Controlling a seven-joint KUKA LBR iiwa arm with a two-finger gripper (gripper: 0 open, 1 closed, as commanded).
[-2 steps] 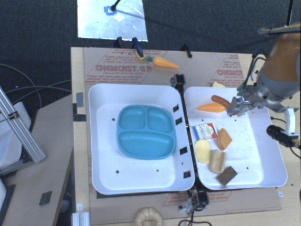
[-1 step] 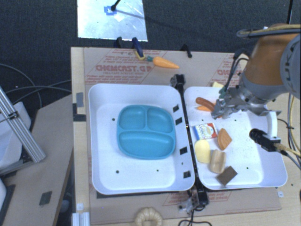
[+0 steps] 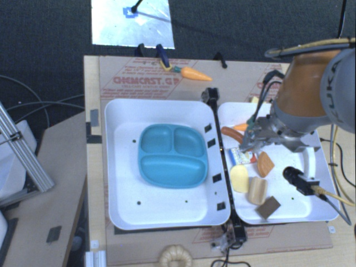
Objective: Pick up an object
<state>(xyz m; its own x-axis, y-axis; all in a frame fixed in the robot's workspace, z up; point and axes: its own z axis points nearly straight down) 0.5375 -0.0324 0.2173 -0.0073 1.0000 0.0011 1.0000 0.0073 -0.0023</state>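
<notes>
My gripper [image 3: 248, 142] hangs low over the left part of the right bin [image 3: 311, 210], with the grey and orange arm reaching in from the right. Just left of it lies an orange sausage [image 3: 230, 132]. A small blue and white packet [image 3: 239, 157] sits right below it, and an orange-brown bread piece [image 3: 265, 164] lies beside that. Nearer the front are a pale yellow piece [image 3: 239, 178], a tan cylinder [image 3: 257, 191] and a dark brown block [image 3: 268, 207]. Nothing shows as lifted off the bin floor.
The left bin [image 3: 119, 204] holds a blue divided plate [image 3: 171, 156]. A toy carrot [image 3: 192, 73] lies on the board behind the bins. A pale ring [image 3: 175, 256] sits at the front edge. A shiny sheet [image 3: 132, 15] lies at the back.
</notes>
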